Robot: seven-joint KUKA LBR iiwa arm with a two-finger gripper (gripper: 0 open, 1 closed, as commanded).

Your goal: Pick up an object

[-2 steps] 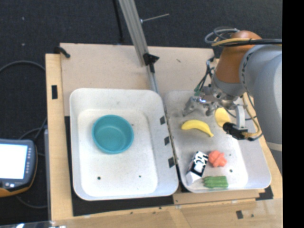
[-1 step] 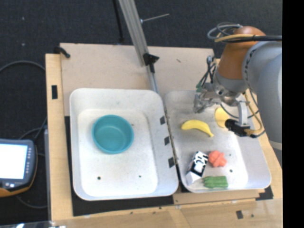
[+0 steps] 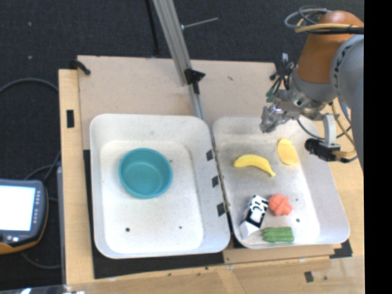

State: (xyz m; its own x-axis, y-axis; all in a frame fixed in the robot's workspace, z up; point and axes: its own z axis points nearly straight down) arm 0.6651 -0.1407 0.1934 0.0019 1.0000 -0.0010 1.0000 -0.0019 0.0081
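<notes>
The right bin [image 3: 324, 188] holds a yellow banana [image 3: 255, 163], a yellow lemon-like piece [image 3: 287, 151], a red-orange lumpy fruit [image 3: 280, 204], a green vegetable piece [image 3: 277, 234] and a black-and-white carton [image 3: 254, 212]. My gripper [image 3: 270, 119] hangs over the far edge of this bin, above and behind the lemon-like piece, with nothing seen between its fingers. It is some way from the banana, which lies nearer the bin's middle.
The left bin [image 3: 110, 139] holds a teal bowl [image 3: 145, 172]. A slanted metal pole [image 3: 174, 35] stands behind the bins. A screen device [image 3: 18, 213] sits off the bench at the left. Cables hang beside the arm at the right.
</notes>
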